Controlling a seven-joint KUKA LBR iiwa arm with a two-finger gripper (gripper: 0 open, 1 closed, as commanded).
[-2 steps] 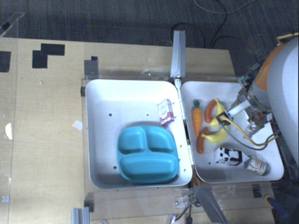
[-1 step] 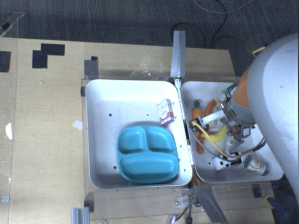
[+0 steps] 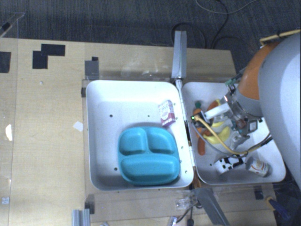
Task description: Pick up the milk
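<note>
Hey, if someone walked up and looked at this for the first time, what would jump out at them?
Probably the bright blue divided tray filling the lower part of the left bin. Next, the big grey and orange arm reaching from the right over the cluttered right bin, where a black-and-white milk carton lies near the front edge.

Two shallow bins, left bin [image 3: 101, 126] and right bin [image 3: 277, 173], of smooth white plastic with a soft sheen. In the left bin, toward its near edge, a compartment tray [image 3: 148, 155] of glossy turquoise plastic; near its right edge, a small carton [image 3: 166, 113] — printed paper, slightly shiny. Bench [image 3: 47, 140] of pale matt wood. Arm [image 3: 282, 98] in smooth grey casing with a satin orange band.
</note>
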